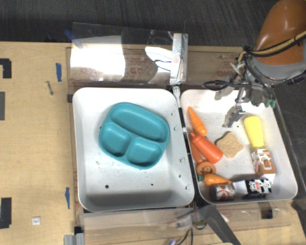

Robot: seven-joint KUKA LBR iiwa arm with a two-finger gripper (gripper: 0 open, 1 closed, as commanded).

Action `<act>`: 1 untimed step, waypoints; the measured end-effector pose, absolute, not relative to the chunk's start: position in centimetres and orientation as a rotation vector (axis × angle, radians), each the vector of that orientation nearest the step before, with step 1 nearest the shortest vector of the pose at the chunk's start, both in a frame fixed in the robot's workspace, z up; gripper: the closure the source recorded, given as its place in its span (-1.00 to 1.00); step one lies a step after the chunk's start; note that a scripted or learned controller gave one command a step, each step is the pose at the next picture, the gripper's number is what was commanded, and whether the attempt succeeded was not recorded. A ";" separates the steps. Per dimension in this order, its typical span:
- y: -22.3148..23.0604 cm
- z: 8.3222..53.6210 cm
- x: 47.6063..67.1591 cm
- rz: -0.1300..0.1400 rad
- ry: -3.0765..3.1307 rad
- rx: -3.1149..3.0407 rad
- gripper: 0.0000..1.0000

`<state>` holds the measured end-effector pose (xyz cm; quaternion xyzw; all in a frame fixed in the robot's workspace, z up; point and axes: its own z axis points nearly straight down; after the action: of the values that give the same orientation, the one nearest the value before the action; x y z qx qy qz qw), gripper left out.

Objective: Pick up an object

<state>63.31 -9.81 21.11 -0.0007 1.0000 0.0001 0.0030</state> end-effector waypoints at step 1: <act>-10.5 9.2 52.1 0.000 3.127 -0.240 -1.00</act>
<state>52.12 -10.54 9.19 -0.0766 0.9971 -0.0001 0.0029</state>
